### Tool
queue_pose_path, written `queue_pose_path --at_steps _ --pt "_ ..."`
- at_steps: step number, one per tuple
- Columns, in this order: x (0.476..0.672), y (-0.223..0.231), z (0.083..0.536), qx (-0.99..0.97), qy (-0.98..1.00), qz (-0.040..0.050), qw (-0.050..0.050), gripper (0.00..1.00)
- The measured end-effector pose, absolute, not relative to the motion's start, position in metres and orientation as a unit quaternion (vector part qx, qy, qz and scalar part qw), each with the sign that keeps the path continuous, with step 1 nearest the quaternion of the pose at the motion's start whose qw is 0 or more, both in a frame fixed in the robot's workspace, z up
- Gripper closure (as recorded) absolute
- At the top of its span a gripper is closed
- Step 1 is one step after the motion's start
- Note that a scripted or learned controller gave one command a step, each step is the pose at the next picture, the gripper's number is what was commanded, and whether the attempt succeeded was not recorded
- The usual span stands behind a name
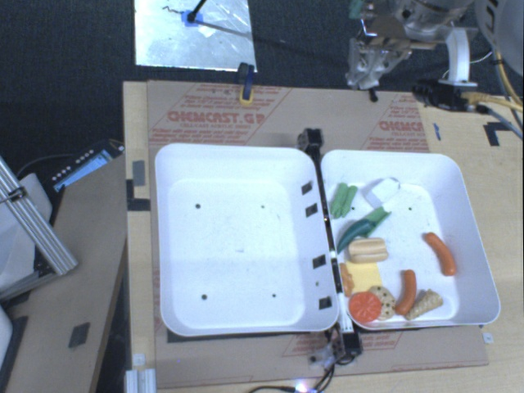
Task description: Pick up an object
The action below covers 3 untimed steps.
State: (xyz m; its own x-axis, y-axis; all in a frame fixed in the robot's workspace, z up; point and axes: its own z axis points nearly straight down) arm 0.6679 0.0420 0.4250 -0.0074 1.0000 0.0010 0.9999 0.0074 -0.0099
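My gripper (366, 74) hangs high at the top of the camera view, above the cardboard sheet (213, 113) behind the right bin (471, 211), well apart from anything in it. Fingers point down; I cannot tell whether they are wide or narrow at this angle. Nothing visible between them.

Pickable things all sit in the right bin, mostly its left and front parts. Green bean pods (343, 199) near the left wall, toward the back. Just beside them a white piece (380, 191). Below that a dark green pepper-like item (360, 228), tilted diagonally. A hot dog bun (366, 249) lies touching the pepper's lower end, with a yellow cheese wedge (363, 277) just in front of it. Front left corner: a red tomato slice (365, 306), touching a round cookie (382, 299). An orange sausage (406, 291) stands next to the cookie, and a tan cone-shaped piece (425, 303) is just beside that. A second orange sausage (440, 253) lies alone toward the right side.

Left bin (164, 219) sits alongside, joined at the black centre divider (326, 219).
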Motion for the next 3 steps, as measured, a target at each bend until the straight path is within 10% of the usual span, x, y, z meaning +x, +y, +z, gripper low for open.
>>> queue_pose_path --at_steps 1,2,3 --pt "0.668 0.070 0.531 -0.704 -0.710 -0.0057 -0.004 1.00" --pt "0.668 0.099 0.536 -0.705 -0.709 -0.0020 -0.001 1.00" --pt "0.668 0.131 0.421 -0.705 -0.710 0.0038 0.003 1.00"
